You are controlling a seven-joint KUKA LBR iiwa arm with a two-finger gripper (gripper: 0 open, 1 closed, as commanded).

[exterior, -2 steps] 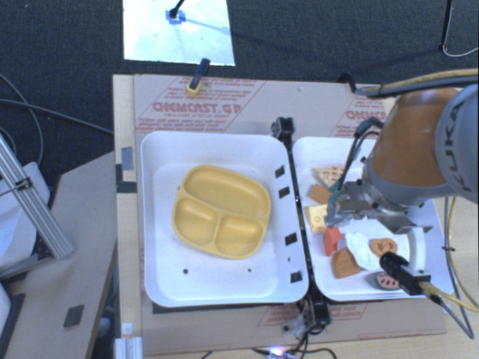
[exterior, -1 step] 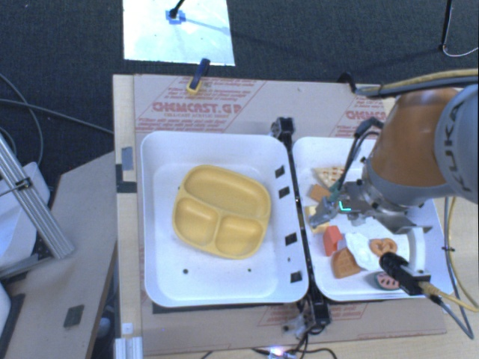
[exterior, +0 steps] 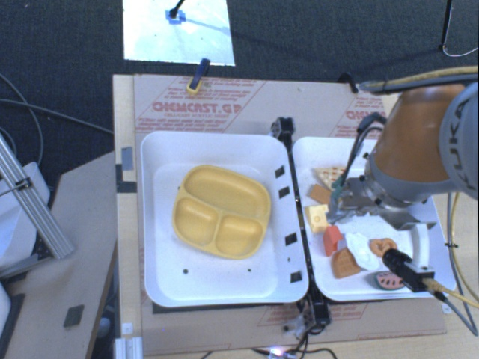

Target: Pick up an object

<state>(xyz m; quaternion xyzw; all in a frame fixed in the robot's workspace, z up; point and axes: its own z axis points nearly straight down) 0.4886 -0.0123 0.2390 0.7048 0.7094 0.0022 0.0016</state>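
**Yellow tray on one side, toy food on the other**

Yellow plastic fills the middle of the left bin (exterior: 150,200): a divided tray (exterior: 221,210) with three compartments, one long one along its far side and two smaller ones nearer the camera. It sits at a slight slant, well apart from the hand (exterior: 334,209), across the black divider between the two bins.

The right bin (exterior: 314,286) holds a cluster of small toy food pieces, and the hand is down among them. Whether it is released or clenched cannot be told, since the grey wrist and orange band cover most of it from above. Just beside the hand, on the side toward the divider, lies a pale yellow cheese block (exterior: 318,218). Directly nearer the camera from the hand stands a red piece (exterior: 331,240), its long axis running roughly from the hand toward the bin's front edge. Beyond that, further forward, is a brown wedge (exterior: 345,263) with its narrow end pointing up toward the hand. A white crumpled piece (exterior: 362,250) lies next to it, with an orange-brown piece (exterior: 383,246) on its far side and a watermelon slice (exterior: 388,280) close to the front rim. Behind the hand, toward the back of the bin, sit a waffle-patterned triangle (exterior: 328,176) and a tan piece (exterior: 319,194).

Both bins rest on a brown sheet on the desk (exterior: 224,103).
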